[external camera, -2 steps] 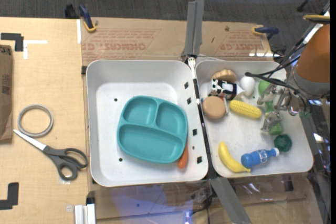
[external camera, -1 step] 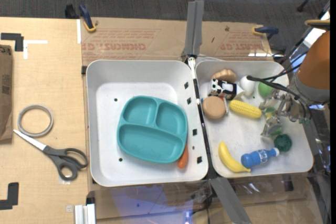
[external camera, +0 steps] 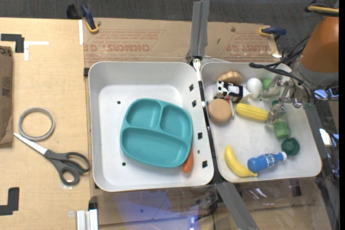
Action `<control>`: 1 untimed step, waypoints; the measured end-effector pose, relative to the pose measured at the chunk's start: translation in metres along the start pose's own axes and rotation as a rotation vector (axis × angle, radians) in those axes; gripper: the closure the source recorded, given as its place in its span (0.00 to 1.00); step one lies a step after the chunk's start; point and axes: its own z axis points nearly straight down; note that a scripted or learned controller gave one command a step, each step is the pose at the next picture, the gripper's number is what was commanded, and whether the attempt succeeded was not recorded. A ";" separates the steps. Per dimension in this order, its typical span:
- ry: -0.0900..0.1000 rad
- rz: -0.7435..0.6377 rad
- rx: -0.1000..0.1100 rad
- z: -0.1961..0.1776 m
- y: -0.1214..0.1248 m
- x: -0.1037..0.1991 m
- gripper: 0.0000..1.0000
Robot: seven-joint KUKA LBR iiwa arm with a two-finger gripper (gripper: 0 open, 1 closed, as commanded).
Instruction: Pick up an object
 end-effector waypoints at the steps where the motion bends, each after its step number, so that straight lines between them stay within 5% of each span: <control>1: -0.001 0.160 0.000 0.000 -0.005 0.024 0.00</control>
